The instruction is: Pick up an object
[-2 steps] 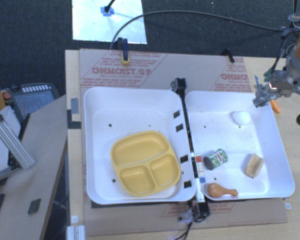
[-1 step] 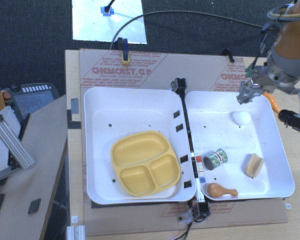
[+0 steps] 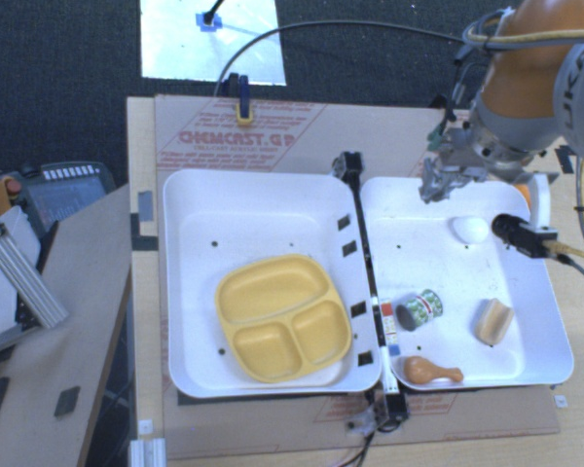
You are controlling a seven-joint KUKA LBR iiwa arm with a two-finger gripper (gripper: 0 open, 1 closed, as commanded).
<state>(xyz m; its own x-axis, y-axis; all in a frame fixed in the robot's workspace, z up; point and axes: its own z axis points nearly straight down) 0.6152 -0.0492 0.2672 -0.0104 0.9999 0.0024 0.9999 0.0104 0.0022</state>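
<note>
My gripper (image 3: 436, 187) hangs over the far left part of the right bin (image 3: 535, 290), its fingers pointing down with nothing between them. A white egg-shaped object (image 3: 470, 229) lies a little to its right and nearer the front. Further forward in the same bin lie a small can with a green label (image 3: 420, 308), a tan bread-like piece (image 3: 492, 321) and an orange chicken-leg toy (image 3: 428, 370) at the front edge. The left bin (image 3: 195, 212) holds a yellow divided tray (image 3: 280, 315).
A black divider strip (image 3: 365, 261) runs between the two bins. A black cylinder-shaped part (image 3: 519, 233) juts over the right bin's right side. Cables arc above the bench behind the bins. A cardboard sheet (image 3: 273, 134) lies under the bins.
</note>
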